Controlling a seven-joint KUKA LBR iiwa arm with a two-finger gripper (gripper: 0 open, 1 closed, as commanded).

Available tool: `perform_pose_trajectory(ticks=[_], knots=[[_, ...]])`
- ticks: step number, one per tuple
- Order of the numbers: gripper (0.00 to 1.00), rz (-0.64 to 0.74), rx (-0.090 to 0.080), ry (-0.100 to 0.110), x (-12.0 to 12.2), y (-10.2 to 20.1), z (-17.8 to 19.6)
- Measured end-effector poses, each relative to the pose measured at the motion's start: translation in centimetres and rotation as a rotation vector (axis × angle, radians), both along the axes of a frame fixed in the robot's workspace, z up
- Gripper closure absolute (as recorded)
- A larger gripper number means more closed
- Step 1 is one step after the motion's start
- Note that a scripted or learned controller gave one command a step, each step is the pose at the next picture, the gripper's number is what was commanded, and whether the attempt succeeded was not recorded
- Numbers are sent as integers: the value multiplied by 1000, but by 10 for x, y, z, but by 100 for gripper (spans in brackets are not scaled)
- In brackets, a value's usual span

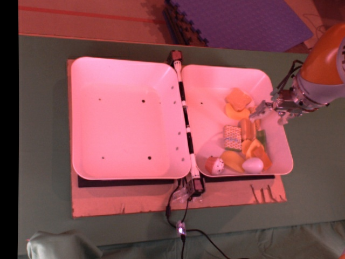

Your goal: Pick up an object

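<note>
The right bin [207, 90] holds a heap of small toys along its right and front side. An orange toast-like piece [237, 97] lies on a yellow slice [235, 112]. Below them are a green-and-white checkered block [232, 137], an orange cylinder [246, 128], orange wedges [256, 151], a white egg [253, 165], a yellow wedge [232, 159] and a small white-and-red toy [215, 165]. My gripper [271, 115] hovers over the bin's right edge, just right of the cylinder. It stands open with nothing between its fingers.
The left bin [126, 117] sits beside the right one, with a black-and-white strip [186, 123] along the shared rim. Both rest on a cardboard sheet [129, 204]. A cable [180, 220] runs off the front. A purple foam mat [237, 12] lies behind the bench.
</note>
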State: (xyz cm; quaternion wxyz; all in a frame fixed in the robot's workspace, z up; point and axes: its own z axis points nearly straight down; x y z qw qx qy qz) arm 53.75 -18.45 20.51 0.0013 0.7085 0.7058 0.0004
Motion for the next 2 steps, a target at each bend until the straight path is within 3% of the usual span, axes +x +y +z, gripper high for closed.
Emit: perform_pose_trajectory(ticks=[1, 2], knots=[[0, -1, 1, 8, -2, -2, -62], [0, 4, 2, -7, 2, 0, -89]])
